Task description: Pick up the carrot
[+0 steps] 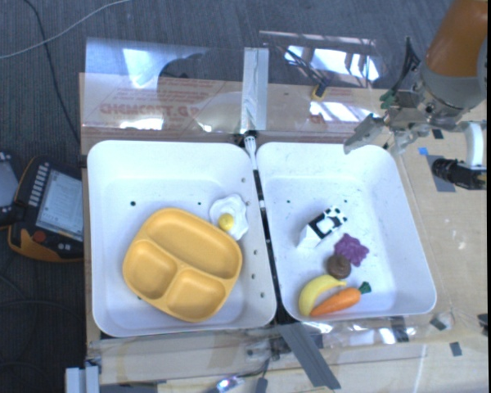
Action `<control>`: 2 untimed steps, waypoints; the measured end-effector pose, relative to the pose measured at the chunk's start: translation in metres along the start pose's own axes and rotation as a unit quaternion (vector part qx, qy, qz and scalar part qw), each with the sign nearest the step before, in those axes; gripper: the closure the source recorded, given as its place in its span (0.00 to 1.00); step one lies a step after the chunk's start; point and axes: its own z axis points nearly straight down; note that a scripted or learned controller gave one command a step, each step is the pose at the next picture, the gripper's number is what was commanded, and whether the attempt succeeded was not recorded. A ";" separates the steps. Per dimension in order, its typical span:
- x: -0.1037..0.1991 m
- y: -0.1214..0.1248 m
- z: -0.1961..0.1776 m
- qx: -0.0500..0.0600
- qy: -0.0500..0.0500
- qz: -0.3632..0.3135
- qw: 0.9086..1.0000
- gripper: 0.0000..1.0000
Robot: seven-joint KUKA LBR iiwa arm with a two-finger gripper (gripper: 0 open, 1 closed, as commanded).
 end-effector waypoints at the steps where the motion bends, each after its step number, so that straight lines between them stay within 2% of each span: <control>1: -0.025 -0.004 -0.082 0.000 -0.003 0.234 0.972 0.00; 2: 0.027 -0.029 0.006 0.001 -0.001 0.197 0.980 0.00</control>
